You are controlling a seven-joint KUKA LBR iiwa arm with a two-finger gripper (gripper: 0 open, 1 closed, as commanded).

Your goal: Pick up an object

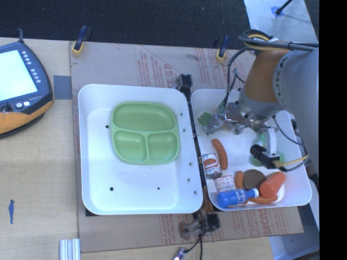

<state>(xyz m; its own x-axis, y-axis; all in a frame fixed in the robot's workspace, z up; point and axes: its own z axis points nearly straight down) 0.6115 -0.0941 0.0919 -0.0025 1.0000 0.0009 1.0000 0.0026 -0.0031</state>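
Over the right bin (303,199), metal fingers (212,124) hover, state unclear, near a smooth sausage (219,153).

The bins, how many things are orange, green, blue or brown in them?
Green: 2, the divided plate and a leafy toy.
Orange: 3, hot dog, carrot, small piece.
Blue: 1, bottle.
Brown: 1, round patty.
Total: 7.

You see a thick, smooth grey arm (298,85) with a broad orange band (263,80) above its wrist. Thin black cables (234,72) loop beside that band, one yellow-edged. Below sits a small silver metal hand (230,118) with dark fittings.
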